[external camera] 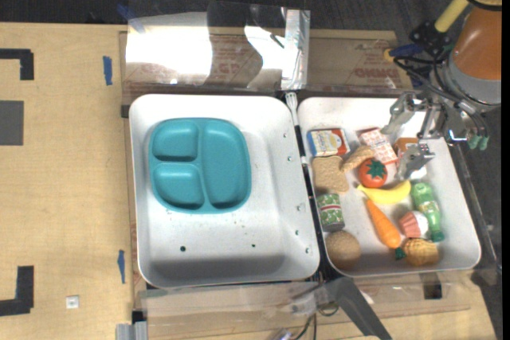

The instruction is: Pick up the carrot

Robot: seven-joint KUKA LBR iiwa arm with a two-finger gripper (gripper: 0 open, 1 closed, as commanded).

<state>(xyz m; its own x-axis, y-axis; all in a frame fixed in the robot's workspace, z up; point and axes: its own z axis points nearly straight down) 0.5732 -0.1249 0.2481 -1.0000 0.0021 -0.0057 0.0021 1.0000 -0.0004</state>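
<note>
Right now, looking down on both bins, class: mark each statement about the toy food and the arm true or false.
1. The carrot lies in the right bin. True.
2. The teal divided plate sits in the right bin. False: it is in the left bin.
3. The gripper holds the carrot. False: the carrot lies apart from it, below the banana.
4. The tomato touches the banana. True.
</note>
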